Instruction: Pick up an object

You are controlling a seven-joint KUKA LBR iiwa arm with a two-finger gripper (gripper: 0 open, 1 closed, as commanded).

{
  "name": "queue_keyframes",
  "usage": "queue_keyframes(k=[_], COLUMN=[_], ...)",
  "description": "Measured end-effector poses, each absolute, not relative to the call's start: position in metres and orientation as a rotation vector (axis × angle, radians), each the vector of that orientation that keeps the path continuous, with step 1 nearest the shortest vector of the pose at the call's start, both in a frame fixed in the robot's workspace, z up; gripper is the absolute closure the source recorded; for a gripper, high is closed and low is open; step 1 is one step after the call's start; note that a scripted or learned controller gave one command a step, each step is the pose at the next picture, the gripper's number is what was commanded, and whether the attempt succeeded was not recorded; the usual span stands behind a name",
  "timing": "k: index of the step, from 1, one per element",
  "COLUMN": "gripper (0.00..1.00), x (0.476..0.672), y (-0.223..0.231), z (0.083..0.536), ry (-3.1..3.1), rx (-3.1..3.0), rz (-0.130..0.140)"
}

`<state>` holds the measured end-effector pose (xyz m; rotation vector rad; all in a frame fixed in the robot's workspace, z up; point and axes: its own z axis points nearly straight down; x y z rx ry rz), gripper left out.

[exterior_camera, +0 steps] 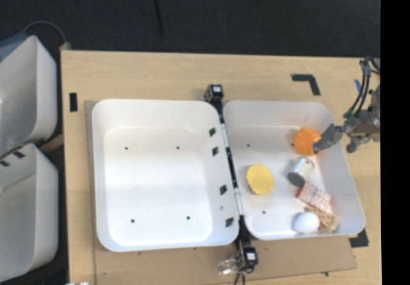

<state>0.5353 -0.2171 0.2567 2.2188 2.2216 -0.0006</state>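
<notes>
Gripper (339,139) at right bin's (275,111) right rim, jaws spread, nothing between them.
Round orange ball (305,140) just beside it looked light, smooth, likely to roll; grip across its middle.

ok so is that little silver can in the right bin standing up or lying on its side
On its side. The silver can shows its long body slanting across the floor of the right bin, dark end toward the yellow disc.

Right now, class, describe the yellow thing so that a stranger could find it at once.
Find the right-hand white bin. Near its middle, close to the divider between the bins, lies a flat yellow disc. It is the one flat round yellow thing there; the orange ball and white ball sit nearer the far wall.
</notes>
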Motion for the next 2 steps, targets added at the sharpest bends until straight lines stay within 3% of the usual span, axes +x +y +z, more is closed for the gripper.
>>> queue_keyframes(k=[1, 2], gripper=[0.0, 0.0], x=[0.522, 0.596], y=[-0.173, -0.126], z=[0.124, 0.1], ry=[2.235, 2.228], rx=[2.225, 2.209], rz=[-0.008, 0.005])
